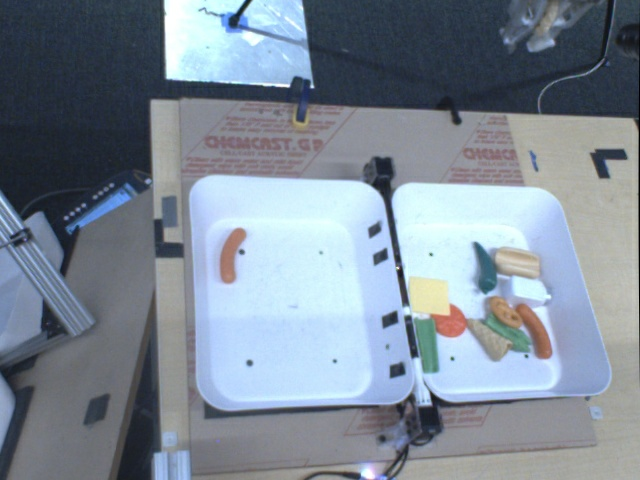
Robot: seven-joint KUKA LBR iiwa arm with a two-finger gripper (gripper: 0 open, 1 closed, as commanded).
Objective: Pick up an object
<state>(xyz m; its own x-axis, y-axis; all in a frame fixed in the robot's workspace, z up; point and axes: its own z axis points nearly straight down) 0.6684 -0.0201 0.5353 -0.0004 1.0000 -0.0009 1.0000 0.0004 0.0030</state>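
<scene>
My gripper (pixel 541 26) hangs high over the dark floor at the top right, beyond the far edge of the bench and well away from both bins. A small tan piece (pixel 544 30) shows between its pale fingers. An orange sausage (pixel 232 255) lies alone in the left bin (pixel 290 193). The right bin (pixel 560 218) holds a yellow cheese square (pixel 430 295), a red slice (pixel 453 323), a green stick (pixel 427 344), a dark teal piece (pixel 484 266), a bread roll (pixel 517 262), a white block (pixel 530 290) and a second orange sausage (pixel 535 331).
A black hinge strip (pixel 392 268) runs between the two bins. A shiny metal sheet (pixel 235 28) lies on the floor at the top left. Cables (pixel 560 78) trail below the gripper. A metal frame (pixel 40 278) stands at the left.
</scene>
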